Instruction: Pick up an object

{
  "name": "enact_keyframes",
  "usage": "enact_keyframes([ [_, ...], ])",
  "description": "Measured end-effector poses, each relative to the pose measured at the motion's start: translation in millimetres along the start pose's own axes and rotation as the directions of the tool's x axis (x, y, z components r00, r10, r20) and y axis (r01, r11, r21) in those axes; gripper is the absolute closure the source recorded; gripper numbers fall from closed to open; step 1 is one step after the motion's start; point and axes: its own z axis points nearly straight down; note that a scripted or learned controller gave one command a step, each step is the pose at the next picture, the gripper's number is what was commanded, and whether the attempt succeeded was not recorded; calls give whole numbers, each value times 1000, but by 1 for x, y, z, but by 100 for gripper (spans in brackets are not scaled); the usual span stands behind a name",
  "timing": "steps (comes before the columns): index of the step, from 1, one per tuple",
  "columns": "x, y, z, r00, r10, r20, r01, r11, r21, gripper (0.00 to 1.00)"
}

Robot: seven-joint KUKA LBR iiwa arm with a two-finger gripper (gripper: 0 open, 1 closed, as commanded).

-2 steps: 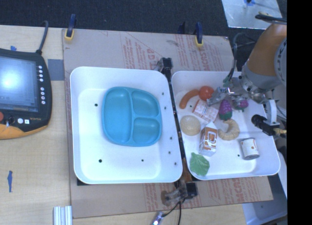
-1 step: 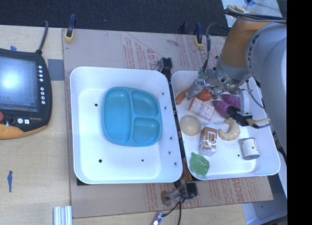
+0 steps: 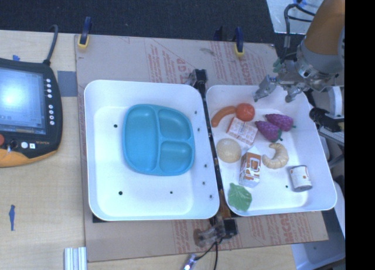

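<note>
My gripper hangs over the far edge of the right bin, fingers open with nothing between them. Below it in that bin lie a red tomato, an orange sausage, purple grapes, a small red-and-white carton, a beige egg-like ball, a croissant, an orange-and-white box, a green leaf and a small can. The tomato and grapes are closest to the fingers.
The left bin holds a blue divided plate. A tablet-like control pendant rests on the bench at far left. Clamps hold the cardboard sheet at the back edge.
</note>
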Motion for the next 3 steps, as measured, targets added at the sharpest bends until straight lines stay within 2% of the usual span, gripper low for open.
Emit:
enact_keyframes([
  [1,-58,-13,45,1000,0,-1,0,1000,4,0],
  [2,-19,-36,95,1000,-1,2,1,1000,-4,0],
  [3,27,-76,95,1000,-3,3,3,1000,-7,0],
])
